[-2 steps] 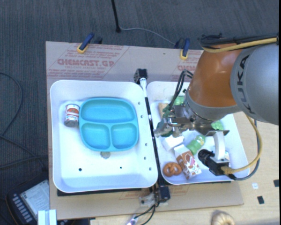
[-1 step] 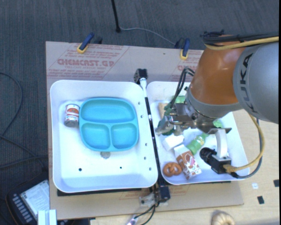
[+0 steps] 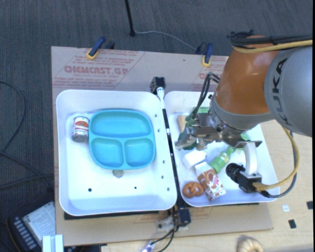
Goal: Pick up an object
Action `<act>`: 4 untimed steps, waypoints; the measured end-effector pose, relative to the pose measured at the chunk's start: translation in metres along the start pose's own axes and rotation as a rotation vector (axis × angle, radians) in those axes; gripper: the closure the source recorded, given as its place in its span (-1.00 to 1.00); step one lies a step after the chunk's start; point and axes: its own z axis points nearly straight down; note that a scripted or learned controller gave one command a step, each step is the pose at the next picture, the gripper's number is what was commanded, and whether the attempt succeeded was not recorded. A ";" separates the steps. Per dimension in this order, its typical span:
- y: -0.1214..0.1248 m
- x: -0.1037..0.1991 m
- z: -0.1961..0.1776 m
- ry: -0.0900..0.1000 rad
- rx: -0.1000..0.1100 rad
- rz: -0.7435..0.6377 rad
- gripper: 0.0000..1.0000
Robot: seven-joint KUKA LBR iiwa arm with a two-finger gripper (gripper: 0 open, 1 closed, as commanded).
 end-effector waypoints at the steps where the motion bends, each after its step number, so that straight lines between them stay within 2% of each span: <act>1: 0.000 0.000 -0.009 -0.001 0.001 -0.001 1.00; 2: -0.001 0.057 0.070 0.001 0.002 0.002 1.00; 3: 0.036 -0.018 0.091 -0.001 0.000 0.005 1.00; 4: 0.036 -0.018 0.082 0.000 0.001 0.005 1.00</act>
